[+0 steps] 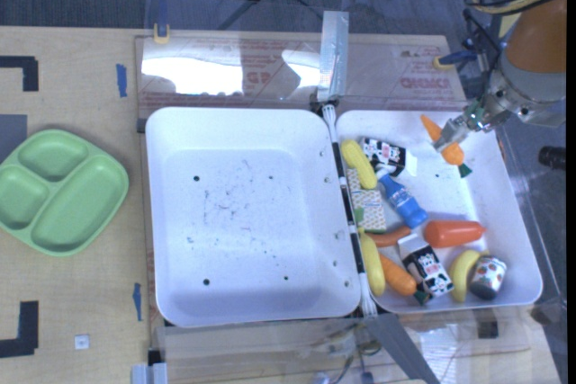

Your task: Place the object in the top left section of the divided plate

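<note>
The green divided plate (61, 191) lies on the wooden bench at the far left, with two small sections on its upper left side and one long section on the right. My gripper (467, 125) hangs over the upper right corner of the right bin (520, 220). Just below it lies a small orange carrot with a green tip (453, 154). Another orange piece (432, 129) sits beside it to the left. Whether the gripper touches either one is unclear.
The right bin holds several toy foods: a yellow banana (354, 159), a black-and-white carton (385, 155), a blue bottle (402, 200), an orange-red vegetable (454, 232), a second carton (430, 270). The left bin (243, 211) lies between the gripper and the plate.
</note>
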Controlling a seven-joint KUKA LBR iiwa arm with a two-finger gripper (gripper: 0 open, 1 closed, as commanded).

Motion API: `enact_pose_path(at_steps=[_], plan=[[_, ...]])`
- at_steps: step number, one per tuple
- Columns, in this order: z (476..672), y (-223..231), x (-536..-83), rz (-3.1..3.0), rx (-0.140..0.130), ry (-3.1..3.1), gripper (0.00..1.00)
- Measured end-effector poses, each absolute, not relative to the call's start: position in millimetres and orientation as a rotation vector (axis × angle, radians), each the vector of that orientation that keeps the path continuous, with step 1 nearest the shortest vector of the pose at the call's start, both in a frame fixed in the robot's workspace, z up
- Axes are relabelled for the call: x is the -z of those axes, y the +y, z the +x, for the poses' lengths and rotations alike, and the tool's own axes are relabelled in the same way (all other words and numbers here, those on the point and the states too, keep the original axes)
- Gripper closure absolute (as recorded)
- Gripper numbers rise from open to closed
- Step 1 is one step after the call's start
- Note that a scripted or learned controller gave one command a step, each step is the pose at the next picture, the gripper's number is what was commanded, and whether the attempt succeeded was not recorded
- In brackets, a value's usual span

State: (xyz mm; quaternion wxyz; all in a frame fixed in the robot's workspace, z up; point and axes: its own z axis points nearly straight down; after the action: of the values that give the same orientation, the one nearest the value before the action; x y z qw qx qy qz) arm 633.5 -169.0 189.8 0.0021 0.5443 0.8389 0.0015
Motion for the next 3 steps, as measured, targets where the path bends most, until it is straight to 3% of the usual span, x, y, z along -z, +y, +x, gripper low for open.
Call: enact_pose_path(at_steps=[1, 2, 3], plan=[[667.7, -221, -243, 1.982, -0.001, 2.432, 1.0], [647.6, -223, -345, 2.072, -0.001, 2.356, 1.0], [577.8, -163, -239, 1.923, -0.001, 2.483, 1.0]])
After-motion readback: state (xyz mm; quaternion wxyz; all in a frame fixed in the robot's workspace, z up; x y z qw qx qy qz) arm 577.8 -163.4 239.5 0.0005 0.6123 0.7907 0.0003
